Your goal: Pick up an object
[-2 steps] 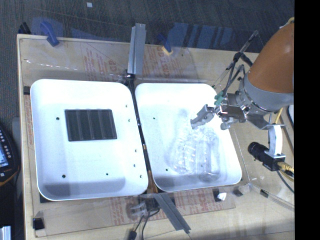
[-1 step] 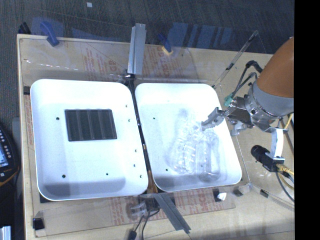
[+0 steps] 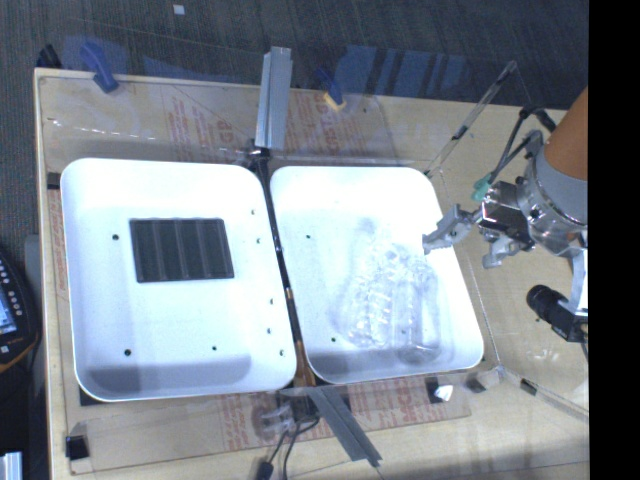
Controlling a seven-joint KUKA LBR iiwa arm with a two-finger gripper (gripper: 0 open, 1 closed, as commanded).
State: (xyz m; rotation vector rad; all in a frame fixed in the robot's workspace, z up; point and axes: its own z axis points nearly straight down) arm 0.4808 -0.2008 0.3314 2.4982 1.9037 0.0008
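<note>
Beside the right bin (image 3: 455, 268), just past its right rim, the claw (image 3: 470, 230) hangs over the counter (image 3: 520, 318); whether it is spread or pressed together I cannot tell. A clear plastic object (image 3: 390, 293), crinkled and see-through, lies on that bin's floor, apart from the claw. A dark ribbed panel (image 3: 182, 249) sits in the left bin (image 3: 90, 348). Likely the arm is parked at the rim, ready to reach in.

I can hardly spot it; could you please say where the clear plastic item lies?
The clear plastic item lies in the right bin, toward its lower right, left of the pincer.
</note>
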